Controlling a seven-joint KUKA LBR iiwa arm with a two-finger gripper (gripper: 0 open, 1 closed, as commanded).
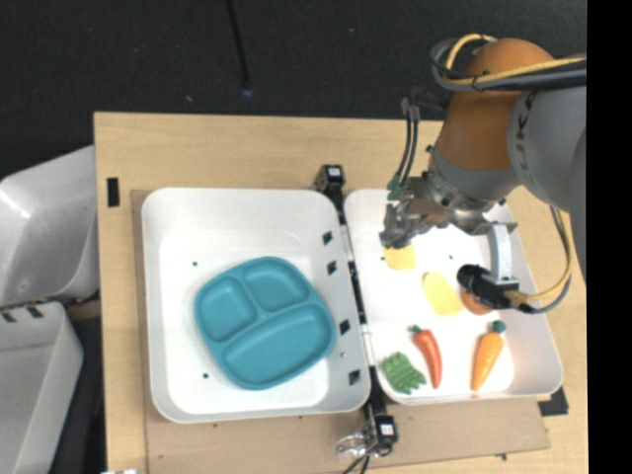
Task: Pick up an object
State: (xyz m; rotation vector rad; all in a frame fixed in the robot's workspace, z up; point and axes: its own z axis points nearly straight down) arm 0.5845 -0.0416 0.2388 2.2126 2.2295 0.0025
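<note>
- Claw (399, 233) hung low over the upper left part of the right bin (538, 358), right above a small yellow piece (400, 257); whether it was open, closed or gripping could not be told
- Near it lay a pale yellow object (441, 292), and lower down a red-orange carrot (427, 355), an orange carrot (487, 356) and a green leafy piece (403, 371)
- Left bin (168, 265) held a teal divided plate (263, 321)
- Both bins sat side by side on the wooden tabletop (128, 146)
</note>
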